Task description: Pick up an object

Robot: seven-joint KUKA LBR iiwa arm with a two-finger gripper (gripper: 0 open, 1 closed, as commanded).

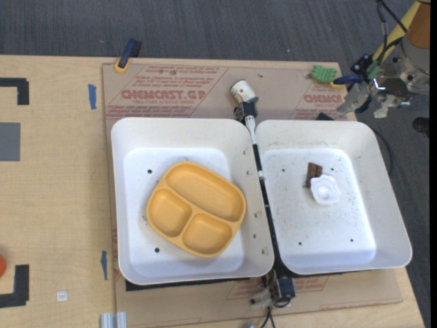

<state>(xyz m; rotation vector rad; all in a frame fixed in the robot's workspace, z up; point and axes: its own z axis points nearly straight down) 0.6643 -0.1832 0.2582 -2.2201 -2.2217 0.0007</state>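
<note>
Yellow divided tray (196, 208) left bin (130, 183); white lump (325, 190), brown piece (314, 171) right bin (382, 203).

Cardboard sheet (171, 87), far edge behind the left bin: you can read red print, "CHEMCAST. GP", with smaller lines above it too fine to make out.
Cardboard sheet, far right corner: you see the same red print begin again, "CHEMCAST", cut short by the arm.
Bins and tray: no lettering you can read.

There were two white bins (130, 183). One held one yellow divided tray (196, 208). The other held one white object (325, 190) and one brown piece (314, 171).
</note>
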